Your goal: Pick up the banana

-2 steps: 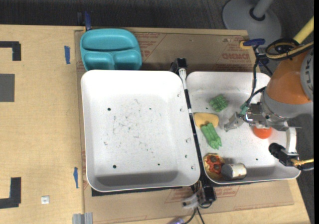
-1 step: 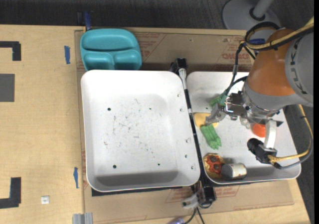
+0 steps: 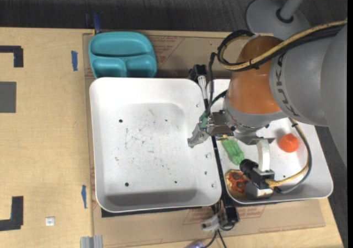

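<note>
My gripper (image 3: 198, 133) hangs over the divide between the two white bins, at the right rim of the left bin (image 3: 110, 186). The grey arm with its orange band (image 3: 255, 84) covers much of the right bin (image 3: 317, 183). Nothing can be seen in the gripper. Whatever lies under the arm in the right bin is hidden.
In the right bin lie a green oblong thing (image 3: 234, 151) just below the wrist, an orange ball (image 3: 287, 143) to the right, and a brown-orange thing (image 3: 235, 181) near the front left corner. A teal divided tray (image 3: 122, 54) stands behind the left bin.
</note>
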